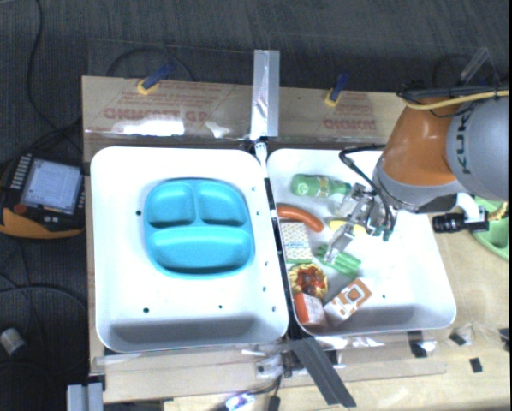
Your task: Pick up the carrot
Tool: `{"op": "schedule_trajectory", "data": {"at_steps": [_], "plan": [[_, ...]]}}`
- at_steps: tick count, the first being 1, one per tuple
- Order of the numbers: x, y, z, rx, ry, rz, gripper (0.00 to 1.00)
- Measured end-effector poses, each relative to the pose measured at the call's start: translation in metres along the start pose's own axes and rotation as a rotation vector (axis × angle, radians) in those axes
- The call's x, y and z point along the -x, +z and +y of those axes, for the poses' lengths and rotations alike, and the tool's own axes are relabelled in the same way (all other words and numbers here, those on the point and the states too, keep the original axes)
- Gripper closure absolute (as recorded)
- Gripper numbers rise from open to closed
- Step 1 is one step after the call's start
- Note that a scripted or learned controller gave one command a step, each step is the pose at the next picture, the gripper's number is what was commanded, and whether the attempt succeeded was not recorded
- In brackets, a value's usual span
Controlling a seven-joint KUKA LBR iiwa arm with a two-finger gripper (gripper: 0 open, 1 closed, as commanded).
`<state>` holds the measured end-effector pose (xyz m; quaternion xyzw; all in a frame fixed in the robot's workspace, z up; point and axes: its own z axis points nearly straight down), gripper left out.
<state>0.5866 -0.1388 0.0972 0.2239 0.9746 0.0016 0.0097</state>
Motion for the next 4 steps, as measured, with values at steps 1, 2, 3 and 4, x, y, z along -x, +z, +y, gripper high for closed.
{"op": "schedule_trajectory", "data": {"at_steps": [1,2,3,4], "plan": [[0.015,-0.059,0.006,-0.004,-0.023,0.016,0.00],[0.047,0.009,0.002,-0.009,-0.145,0.014,0.00],[0.014,0.007,0.024,-0.008,0.206,0.002,0.00],[0.015,-0.003,0.025,-0.007,0.205,0.001,1.00]]}}
